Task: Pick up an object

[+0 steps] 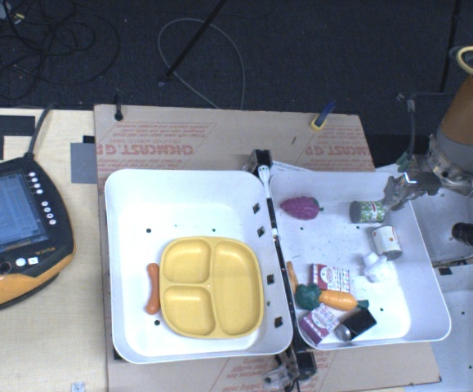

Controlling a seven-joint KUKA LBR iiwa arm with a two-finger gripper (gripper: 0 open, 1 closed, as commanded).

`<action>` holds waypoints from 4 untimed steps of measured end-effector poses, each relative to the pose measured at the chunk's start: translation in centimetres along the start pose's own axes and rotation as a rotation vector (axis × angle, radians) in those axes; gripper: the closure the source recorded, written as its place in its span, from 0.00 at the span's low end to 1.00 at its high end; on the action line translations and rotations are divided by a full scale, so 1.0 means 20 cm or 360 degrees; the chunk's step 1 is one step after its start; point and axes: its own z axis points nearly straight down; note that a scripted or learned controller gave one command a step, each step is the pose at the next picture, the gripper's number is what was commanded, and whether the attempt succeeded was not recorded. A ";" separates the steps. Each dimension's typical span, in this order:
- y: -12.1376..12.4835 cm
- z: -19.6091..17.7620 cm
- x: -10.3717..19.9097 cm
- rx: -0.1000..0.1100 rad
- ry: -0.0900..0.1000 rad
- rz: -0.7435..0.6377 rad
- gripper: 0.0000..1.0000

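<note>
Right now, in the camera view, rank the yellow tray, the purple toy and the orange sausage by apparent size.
1. yellow tray, by far the largest.
2. purple toy and orange sausage: too close to rank; the toy looks wider, the sausage longer.

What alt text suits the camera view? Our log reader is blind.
A grey robot arm's hand hovers by a small green can in the right bin, which also holds a purple toy and a carrot. The left bin holds a yellow divided plate.

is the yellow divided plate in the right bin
No, the yellow plate lies in the left bin, beside an orange hot dog toy.
</note>
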 end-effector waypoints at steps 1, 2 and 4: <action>-0.02 -0.03 0.03 -0.0001 0.0001 -0.0002 1.00; 0.16 -0.14 0.27 -0.0004 0.0000 -0.0003 1.00; 0.05 -0.21 0.04 -0.0004 -0.0001 -0.0001 1.00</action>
